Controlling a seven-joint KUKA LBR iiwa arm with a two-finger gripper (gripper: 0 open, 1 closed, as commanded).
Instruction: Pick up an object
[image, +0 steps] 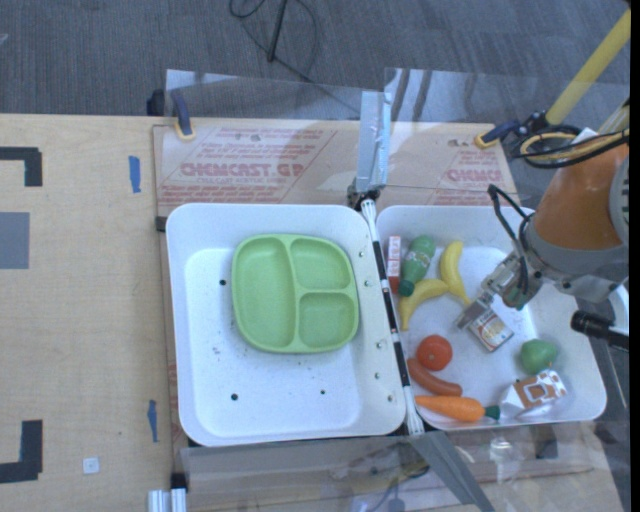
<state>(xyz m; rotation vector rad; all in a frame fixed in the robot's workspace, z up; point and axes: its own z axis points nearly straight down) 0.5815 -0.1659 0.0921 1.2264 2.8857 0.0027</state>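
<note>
Overhead, metal gripper (487, 306), smooth curved bananas (437, 284)

You see two bins (200, 400) of smooth white plastic, lightly speckled, and a matt green plastic plate (295, 293) in the left one. The toy tomato (434, 352) and bananas (440, 285) at right look glossy plastic. The bench (80, 320) shows pale matt wood, with printed cardboard (250, 170) at the far side

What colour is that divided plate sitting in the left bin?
The three-compartment plastic plate is light green, seen plainly in the overhead camera view.
</note>
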